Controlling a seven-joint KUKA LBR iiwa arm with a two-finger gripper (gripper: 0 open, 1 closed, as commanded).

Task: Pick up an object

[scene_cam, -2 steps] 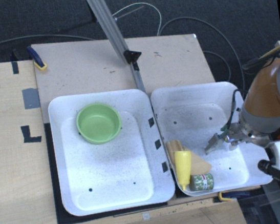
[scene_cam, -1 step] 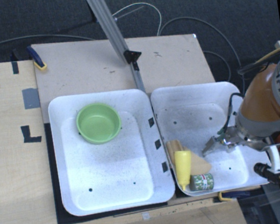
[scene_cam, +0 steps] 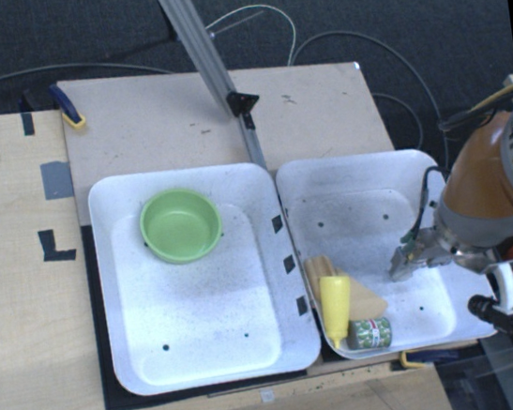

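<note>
A: Nearest the camera, along the front wall of the right bin (scene_cam: 426,332), what lies there?

B: A small green-labelled can (scene_cam: 369,333) on its side in the front-left corner. Touching it from behind is a yellow bottle (scene_cam: 335,304), lying lengthwise, and just beside that a tan wedge (scene_cam: 365,303) and a brown block (scene_cam: 320,269) — all crowded against the bin's left wall.

A: And the arm?

B: The arm (scene_cam: 485,181) reaches in from the right, its orange band above the wrist. The gripper (scene_cam: 407,261) hangs low over the bare floor of the right bin, to the right of the cluster and apart from it. Nothing shows between its tips; whether they stand apart or together, I cannot tell at this size.

A: The left bin?

B: The left bin (scene_cam: 131,359) holds one thing — a green bowl (scene_cam: 181,224), upright, in its far-left part, well apart from the gripper.

A: Farther back?

B: A tan board (scene_cam: 159,118) beneath the bins, a grey pole (scene_cam: 200,41) slanting down to a black clamp (scene_cam: 242,104) near the seam between them, a blue-and-yellow clip (scene_cam: 66,106) at the board's far-left corner, and thin cables (scene_cam: 258,14) looping over dark floor.
</note>
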